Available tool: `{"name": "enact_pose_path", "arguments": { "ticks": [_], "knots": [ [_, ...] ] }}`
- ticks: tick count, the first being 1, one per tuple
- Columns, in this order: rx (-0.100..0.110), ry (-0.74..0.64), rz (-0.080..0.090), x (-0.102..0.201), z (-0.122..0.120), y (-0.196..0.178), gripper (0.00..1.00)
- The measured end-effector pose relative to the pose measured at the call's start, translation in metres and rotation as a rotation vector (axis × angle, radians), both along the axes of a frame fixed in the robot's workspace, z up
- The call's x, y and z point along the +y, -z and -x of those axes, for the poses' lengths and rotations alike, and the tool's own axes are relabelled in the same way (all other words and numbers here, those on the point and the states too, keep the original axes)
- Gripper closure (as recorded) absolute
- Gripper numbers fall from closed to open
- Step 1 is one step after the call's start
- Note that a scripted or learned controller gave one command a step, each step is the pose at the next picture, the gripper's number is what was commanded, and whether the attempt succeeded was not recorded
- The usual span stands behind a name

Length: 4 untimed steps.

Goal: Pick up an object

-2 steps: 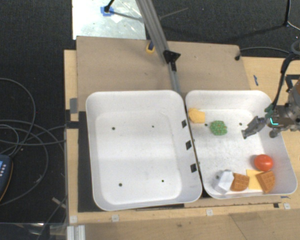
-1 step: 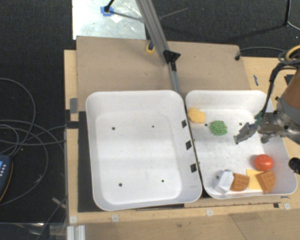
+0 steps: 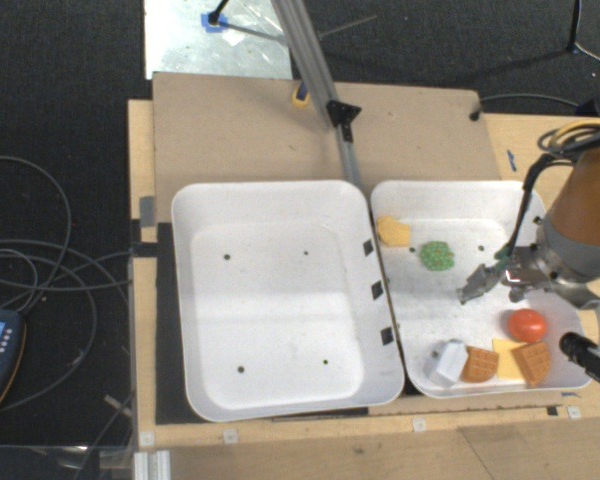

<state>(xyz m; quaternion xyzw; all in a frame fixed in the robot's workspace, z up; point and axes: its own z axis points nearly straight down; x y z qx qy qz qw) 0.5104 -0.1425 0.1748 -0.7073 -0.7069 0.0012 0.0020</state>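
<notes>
I'm looking down on two white bins; the right bin (image 3: 480, 193) has all the objects. My arm (image 3: 585, 203) comes in from the right, and the gripper (image 3: 477, 288) hangs over the middle of that bin, angled down-left. Can't tell the state of the end effector, too small and blurry here. Nothing visibly gripped.

Nearest candidate, my guess for the target: the green object (image 3: 437, 256), just up-left of the tip, apart from it. It's small, round, bumpy-looking, dark green, sitting alone on bare bin floor. To grab it well I'd shift up-left, centre over it, go straight down and close low on it, since a round thing may roll out.

Other options: the yellow piece (image 3: 393, 232) near the bin's left wall, the red ball (image 3: 526, 323) below the wrist, and a cluster at the front edge of a grey-white item (image 3: 446, 361), orange wedges (image 3: 480, 365) and a yellow slab (image 3: 507, 354), touching each other, harder to isolate.
</notes>
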Motion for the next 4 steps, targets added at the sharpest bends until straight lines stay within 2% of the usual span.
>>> {"name": "enact_pose_path", "arguments": {
  "ticks": [1,2,3,4],
  "knots": [
    [0.0,-0.001,-0.001,0.001,-0.002,0.063,0.0],
    [-0.008,-0.001,0.002,0.0,-0.004,0.048,1.0],
    [-0.011,-0.006,0.003,0.0,-0.01,0.004,1.0],
    [-0.011,-0.007,0.002,0.007,-0.007,-0.044,1.0]
  ]
}}
